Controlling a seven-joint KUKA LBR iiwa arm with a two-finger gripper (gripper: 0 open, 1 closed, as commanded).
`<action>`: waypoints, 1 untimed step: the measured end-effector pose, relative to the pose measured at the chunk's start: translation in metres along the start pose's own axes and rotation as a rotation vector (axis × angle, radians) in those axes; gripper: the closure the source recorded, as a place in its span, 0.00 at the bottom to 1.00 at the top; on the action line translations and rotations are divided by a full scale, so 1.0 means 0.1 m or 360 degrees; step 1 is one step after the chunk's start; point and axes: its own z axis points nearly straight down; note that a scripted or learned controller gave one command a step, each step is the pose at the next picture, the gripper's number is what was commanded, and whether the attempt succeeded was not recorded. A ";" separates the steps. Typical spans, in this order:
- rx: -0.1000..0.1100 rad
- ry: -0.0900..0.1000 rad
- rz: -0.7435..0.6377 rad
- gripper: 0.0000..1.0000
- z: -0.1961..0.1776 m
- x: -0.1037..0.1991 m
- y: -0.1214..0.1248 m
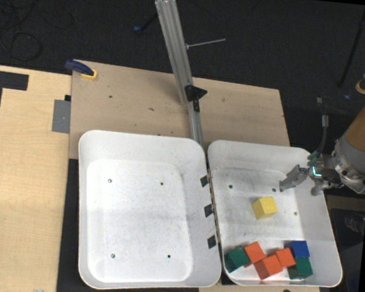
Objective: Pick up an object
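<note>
While the grey two-finger gripper (302, 177) hangs unclenched and empty over the right shallow white plastic bin (249, 157), the small yellow cube (264, 207) lies ungrasped nearby, so picking has yet to begin.

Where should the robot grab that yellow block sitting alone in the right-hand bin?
Probably from straight above, closing on two opposite flat sides of the yellow block. It lies apart from the cluster of blocks and the right bin walls, leaving room on every side.

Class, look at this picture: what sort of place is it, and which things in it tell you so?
Most likely a robotics lab bench. A robot arm's gripper reaches over two white bins, one holding coloured blocks such as a yellow cube, beside an aluminium rail and loose cables on a dark floor.
</note>
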 end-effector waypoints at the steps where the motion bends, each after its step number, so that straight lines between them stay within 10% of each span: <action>1: -0.0006 -0.0003 -0.0003 0.00 -0.02 0.00 0.01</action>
